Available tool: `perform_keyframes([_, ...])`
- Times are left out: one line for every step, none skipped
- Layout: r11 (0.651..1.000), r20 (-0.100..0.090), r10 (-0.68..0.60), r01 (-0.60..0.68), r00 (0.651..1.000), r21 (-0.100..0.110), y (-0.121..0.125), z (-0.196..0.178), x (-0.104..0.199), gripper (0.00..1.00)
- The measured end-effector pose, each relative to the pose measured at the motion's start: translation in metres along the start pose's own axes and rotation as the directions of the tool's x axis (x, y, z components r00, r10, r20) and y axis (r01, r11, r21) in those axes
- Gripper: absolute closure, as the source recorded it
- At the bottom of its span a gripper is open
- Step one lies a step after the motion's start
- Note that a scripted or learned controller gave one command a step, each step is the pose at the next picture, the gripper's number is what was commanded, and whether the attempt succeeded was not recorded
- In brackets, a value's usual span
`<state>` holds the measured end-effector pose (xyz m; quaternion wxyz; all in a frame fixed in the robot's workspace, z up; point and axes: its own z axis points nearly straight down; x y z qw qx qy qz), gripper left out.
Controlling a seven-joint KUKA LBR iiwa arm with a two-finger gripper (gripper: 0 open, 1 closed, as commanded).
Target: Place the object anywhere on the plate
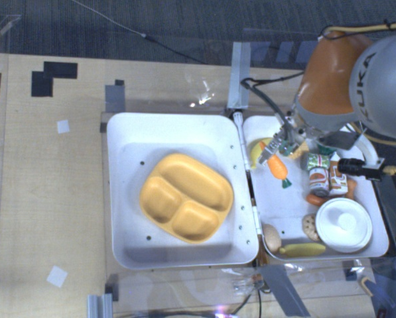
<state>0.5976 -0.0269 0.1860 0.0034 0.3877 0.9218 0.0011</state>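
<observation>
The grey arm with its orange band [357, 71] reached in over the right white bin [381, 244]. In the left white bin [125, 177] a yellow three-compartment plastic plate [186, 197] lay near the middle. The end effector [275, 148] hung above the right bin's near-left part; whether it was apart or together could not be told. Just beneath it the small orange toy carrot [278, 168] lay on that bin's floor, near its left wall.

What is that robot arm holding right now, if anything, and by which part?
It looks like the gripper has the toy carrot pinched at its upper end, with the orange body hanging below over the right bin. The view is too small to be sure.
</observation>
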Motion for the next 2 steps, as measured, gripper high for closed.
perform_keyframes([0.905,-0.002,-0.425,0.425,0.905,-0.002,-0.0066,0.0001,0.0902,1.0])
perform_keyframes([0.906,-0.002,-0.423,0.423,0.906,-0.001,-0.0071,0.0001,0.0895,0.0])
